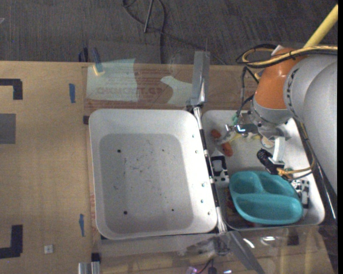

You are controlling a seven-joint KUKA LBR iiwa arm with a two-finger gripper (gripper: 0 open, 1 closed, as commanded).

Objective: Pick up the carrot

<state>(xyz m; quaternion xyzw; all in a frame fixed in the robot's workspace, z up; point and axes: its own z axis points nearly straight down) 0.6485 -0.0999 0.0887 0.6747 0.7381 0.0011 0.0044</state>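
Presently listed: small orange-red toy carrot [227, 149], lying in the right-hand shallow white bin [317, 211] near its left wall, just below the grey two-finger gripper [241, 130]. Likely light, rigid, smooth; grasp across mid-length. Jaw state cannot be told.

Two shallow white bins sit side by side on the tan bench [43, 203]. The left bin [102, 128] has a greyish, speckled floor with a few small dark holes. In the right bin [317, 211], a teal divided dish [265, 195] lies at the near side, and a small black-and-white object [218, 166] rests just beside the left wall. Blue tape strips [72, 92] mark the bench left of the bins. Dark cables [147, 16] trail across the floor beyond the far edge.
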